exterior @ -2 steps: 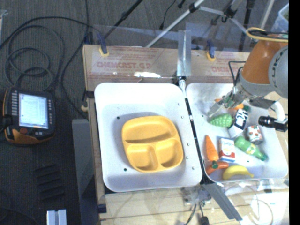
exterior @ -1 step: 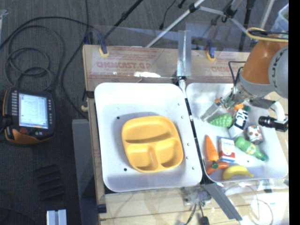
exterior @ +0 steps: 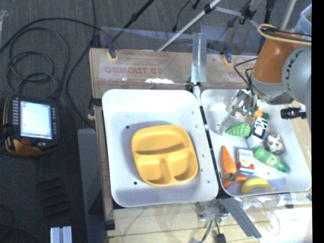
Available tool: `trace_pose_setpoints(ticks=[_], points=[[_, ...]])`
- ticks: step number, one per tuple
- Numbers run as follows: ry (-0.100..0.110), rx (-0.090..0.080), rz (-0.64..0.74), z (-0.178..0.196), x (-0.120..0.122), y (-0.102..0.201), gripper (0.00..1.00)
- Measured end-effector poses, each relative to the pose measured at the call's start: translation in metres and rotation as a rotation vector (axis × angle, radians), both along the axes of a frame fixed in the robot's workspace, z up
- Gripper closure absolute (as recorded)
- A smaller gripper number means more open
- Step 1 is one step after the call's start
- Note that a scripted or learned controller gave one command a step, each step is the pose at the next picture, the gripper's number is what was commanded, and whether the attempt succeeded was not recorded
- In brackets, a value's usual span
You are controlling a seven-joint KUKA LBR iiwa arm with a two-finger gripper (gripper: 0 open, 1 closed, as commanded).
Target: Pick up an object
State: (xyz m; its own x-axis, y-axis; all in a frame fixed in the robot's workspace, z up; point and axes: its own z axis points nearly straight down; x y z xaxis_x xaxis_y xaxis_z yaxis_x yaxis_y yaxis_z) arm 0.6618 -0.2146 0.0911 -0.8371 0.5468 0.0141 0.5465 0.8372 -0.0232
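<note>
Right white plastic bin point(exterior: 302, 178) holds the pickable toys, seven counted: a green bumpy corn-like toy point(exterior: 239, 130), an orange plastic carrot point(exterior: 228, 159), a small white-and-red carton point(exterior: 246, 161), a yellow plastic banana point(exterior: 255, 186), a green plastic bottle lying on its side point(exterior: 270, 158), a speckled round ball point(exterior: 274, 143), and a black-and-white block point(exterior: 260, 127). Something red-orange under the carrot's tip, too small to tell. The gripper point(exterior: 242, 105) hangs over the bin's rear part, just behind the green corn toy; its fingertips blur into the clutter, so whether they are apart or together cannot be told. Nothing seen between them. Left white plastic bin point(exterior: 114, 135) holds one yellow three-compartment tray point(exterior: 164, 154). Off the tabletop at left, one black handheld pendant with a lit screen point(exterior: 31, 125), cables looped above it.
</note>
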Motion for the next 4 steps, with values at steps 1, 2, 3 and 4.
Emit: trace_pose_setpoints(ticks=[1, 2, 3, 4], points=[[-0.029, 0.007, -0.267, 0.105, -0.010, -0.009, 0.00], [-0.029, 0.007, -0.327, 0.003, -0.052, -0.008, 0.00], [-0.029, 0.000, -0.741, 0.089, -0.060, -0.009, 0.00], [-0.029, 0.001, -0.534, 0.002, -0.001, -0.008, 0.00]])
